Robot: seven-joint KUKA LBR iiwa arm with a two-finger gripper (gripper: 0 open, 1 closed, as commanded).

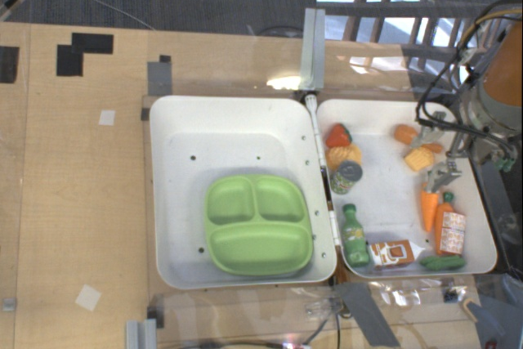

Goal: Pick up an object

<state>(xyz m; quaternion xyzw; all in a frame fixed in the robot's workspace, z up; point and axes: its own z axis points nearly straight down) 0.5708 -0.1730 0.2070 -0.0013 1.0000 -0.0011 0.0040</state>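
Tool (446, 174) near right bin's (489, 257) edge

We are seeing smooth, matt white plastic bins (237, 123), a glossy green plastic plate (258, 223), a pale wood-grain bench (73, 200) and a shiny green plastic bottle (354, 237).

A divided plate (259, 225) lies in the left bin (184, 135); toy foods crowd the right bin (376, 118) beside it.

Fixed overhead camera looks slantwise onto both bins (237, 114).
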